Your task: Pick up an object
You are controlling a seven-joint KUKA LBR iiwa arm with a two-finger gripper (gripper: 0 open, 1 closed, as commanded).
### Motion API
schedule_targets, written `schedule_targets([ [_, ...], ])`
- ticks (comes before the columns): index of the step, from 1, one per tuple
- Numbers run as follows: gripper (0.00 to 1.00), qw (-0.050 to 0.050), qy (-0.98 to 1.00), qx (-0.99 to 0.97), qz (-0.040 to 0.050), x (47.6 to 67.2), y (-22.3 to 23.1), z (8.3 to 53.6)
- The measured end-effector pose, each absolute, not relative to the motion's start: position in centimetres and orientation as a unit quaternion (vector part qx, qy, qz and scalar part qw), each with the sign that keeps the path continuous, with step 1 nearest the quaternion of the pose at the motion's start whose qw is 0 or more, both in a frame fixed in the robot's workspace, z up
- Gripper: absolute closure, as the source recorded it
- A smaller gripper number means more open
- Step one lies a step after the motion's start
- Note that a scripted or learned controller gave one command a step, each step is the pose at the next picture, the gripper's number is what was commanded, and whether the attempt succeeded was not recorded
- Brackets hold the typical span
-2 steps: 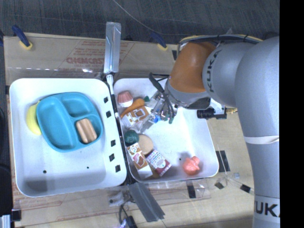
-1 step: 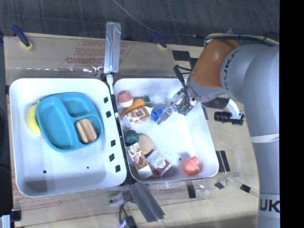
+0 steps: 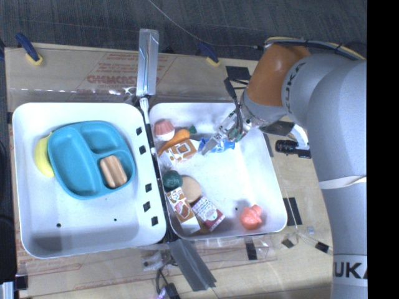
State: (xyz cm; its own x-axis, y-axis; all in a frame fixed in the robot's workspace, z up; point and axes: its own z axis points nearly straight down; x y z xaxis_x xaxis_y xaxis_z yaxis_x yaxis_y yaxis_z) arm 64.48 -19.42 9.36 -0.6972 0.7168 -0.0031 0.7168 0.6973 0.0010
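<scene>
The grey arm (image 3: 340, 167) rises closest to the lens, filling the 3 o'clock side of the view, its orange band (image 3: 271, 73) bent over the right bin (image 3: 265, 179). Below the band the gripper (image 3: 223, 139) points toward 8 o'clock, low over the bin's upper middle. A small blue-and-white packet (image 3: 213, 146) sits right at its tip, but whether the fingers are spread or pinching it cannot be told.

Along the right bin's 9 o'clock wall lies a crowded column: a pink-topped cup (image 3: 164, 128) at the top, an orange carrot (image 3: 176, 138) and a printed carton (image 3: 179, 152) just beside it, then a dark green ball (image 3: 171, 180), a tan bread slice (image 3: 192, 189), and two more cartons (image 3: 194, 209) toward 6 o'clock. A coral-pink toy (image 3: 251, 217) rests near the 5 o'clock corner. The bin's centre and its 3 o'clock side show bare white floor.

In the left bin (image 3: 37, 229), a blue divided tray (image 3: 84, 157) holds a hot-dog bun (image 3: 113, 170); a yellow piece (image 3: 42, 156) pokes out at the tray's 9 o'clock edge. The bin's lower half is open floor.
</scene>
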Motion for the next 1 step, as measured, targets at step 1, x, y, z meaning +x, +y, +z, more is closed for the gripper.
schedule_targets([
  [1, 1.0, 0.004, 0.922, 0.386, 0.0002, 64.66, -19.34, 10.59],
])
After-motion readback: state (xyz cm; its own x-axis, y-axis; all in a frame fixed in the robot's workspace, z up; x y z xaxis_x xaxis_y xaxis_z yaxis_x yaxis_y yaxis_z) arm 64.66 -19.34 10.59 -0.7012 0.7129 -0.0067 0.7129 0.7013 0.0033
